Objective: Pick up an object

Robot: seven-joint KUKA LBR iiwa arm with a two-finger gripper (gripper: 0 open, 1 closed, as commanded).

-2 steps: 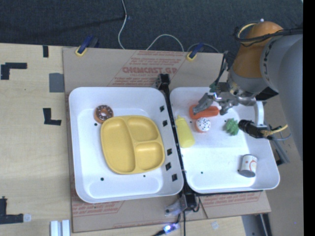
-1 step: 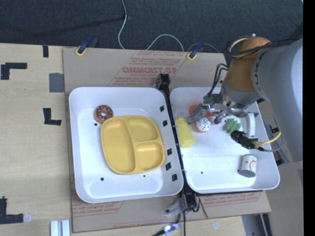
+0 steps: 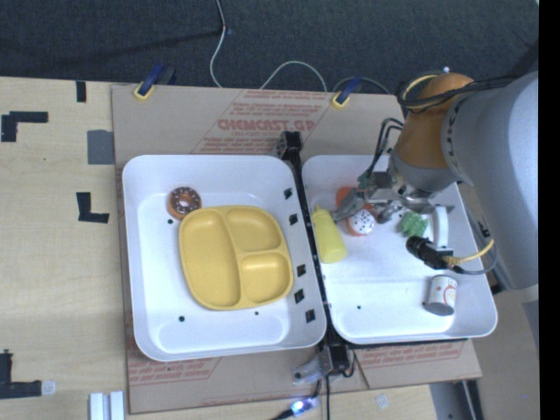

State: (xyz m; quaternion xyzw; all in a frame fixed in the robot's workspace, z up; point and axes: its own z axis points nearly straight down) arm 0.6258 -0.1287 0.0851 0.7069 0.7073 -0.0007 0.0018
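In the camera view, the grey arm (image 3: 490,164) with its orange band (image 3: 429,129) is seen reaching in from the right over the right bin (image 3: 394,322). The gripper (image 3: 367,201) is lowered into the upper middle of that bin; whether it is released or clenched cannot be told, as the mechanism is too dark and cluttered to be read. A small white object with red spots (image 3: 362,224) is found just below the gripper, possibly touching it, though contact cannot be confirmed. A yellow oblong object (image 3: 329,236) lies near, to the gripper's left and slightly below, against the divider between the bins. A green object (image 3: 414,226) is noted just to the gripper's right, beside the wrist. A white and grey cylindrical item (image 3: 441,294) rests well below and to the right. In the left bin (image 3: 157,322), well apart to the gripper's left, a yellow divided plate (image 3: 234,256) and a small chocolate doughnut (image 3: 184,201) are recorded.
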